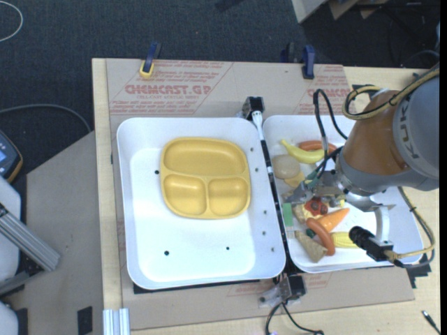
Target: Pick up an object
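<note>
Bins sit side by side on the bench, and in the left bin (140, 208) we see a yellow divided plate (206, 176) lying flat toward its far half, its three compartments holding nothing. In the right bin (412, 236) we find the toy food heaped at the left side: a banana (302, 151), a pale round piece (286, 166), a carrot (328, 221) and a red piece (318, 205). We see the gripper (316, 190) lowered over this heap under the grey arm (391, 149), and we cannot tell how its fingers stand.
</note>
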Controlling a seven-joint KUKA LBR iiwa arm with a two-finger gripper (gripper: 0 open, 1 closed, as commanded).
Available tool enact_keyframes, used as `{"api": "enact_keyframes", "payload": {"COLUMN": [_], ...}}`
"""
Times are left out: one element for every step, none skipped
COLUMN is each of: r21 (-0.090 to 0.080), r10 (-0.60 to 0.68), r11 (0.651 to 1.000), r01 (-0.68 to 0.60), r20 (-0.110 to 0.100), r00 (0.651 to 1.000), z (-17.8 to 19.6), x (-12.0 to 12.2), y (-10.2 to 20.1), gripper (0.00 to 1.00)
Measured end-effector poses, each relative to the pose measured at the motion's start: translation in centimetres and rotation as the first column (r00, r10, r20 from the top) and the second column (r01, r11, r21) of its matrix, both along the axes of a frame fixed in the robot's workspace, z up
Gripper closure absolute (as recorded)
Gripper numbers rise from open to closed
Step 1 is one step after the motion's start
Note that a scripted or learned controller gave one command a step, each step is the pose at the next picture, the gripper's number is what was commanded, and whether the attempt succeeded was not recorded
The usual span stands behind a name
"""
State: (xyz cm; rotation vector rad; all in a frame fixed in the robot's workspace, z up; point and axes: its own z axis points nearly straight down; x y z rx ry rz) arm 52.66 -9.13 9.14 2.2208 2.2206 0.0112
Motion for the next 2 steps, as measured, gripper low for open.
{"api": "enact_keyframes", "payload": {"r21": [-0.007, -0.006], "r10": [-0.001, 0.001], "r11": [1.0, 1.0], "r01": [0.001, -0.001], "r20": [0.016, 0.0], "r00": [1.0, 1.0], "z": [1.3, 7.6], "x": [0.3, 0.3], "y": [-0.1, -0.1], "gripper": [1.0, 1.0]}}
